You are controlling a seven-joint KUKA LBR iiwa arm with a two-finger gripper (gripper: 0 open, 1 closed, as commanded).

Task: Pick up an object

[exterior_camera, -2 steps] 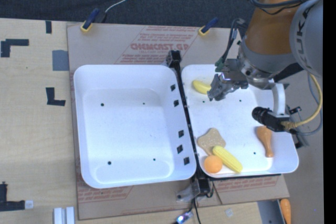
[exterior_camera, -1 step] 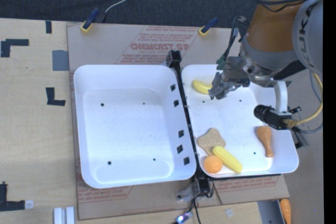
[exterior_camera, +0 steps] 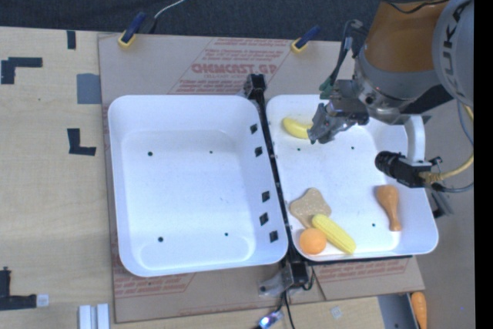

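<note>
Left bin (exterior_camera: 185, 189): white, shallow, sharing the black divider (exterior_camera: 264, 166) with its neighbour.

Right bin (exterior_camera: 350, 189): white, on the far side of that divider; holds all five loose items listed below.

Banana (exterior_camera: 296, 127): small, yellow, lying near the divider at the bin's far end. Likely target of the pick, judged by the gripper's position.

Gripper (exterior_camera: 320, 132): dark, angled down toward the divider, tip just beside the banana's right end and possibly touching it. Finger opening cannot be told from this angle; nothing is visibly held between them.

Bread slice (exterior_camera: 310, 206): tan, near the divider, toward the bin's near end.

Orange (exterior_camera: 313, 241): round, close to the divider at the near corner, just beside the bread.

Corn cob (exterior_camera: 333, 233): yellow, lying slantwise, touching or nearly touching the orange on the side away from the divider.

Drumstick (exterior_camera: 389, 206): orange-brown, far from the divider, against the bin's right wall.

Step in hand: approach and descent on the banana; grasp not yet confirmed. Next move calls for the fingers straddling the banana, closing firmly, then a straight lift clear of the bin floor.
</note>
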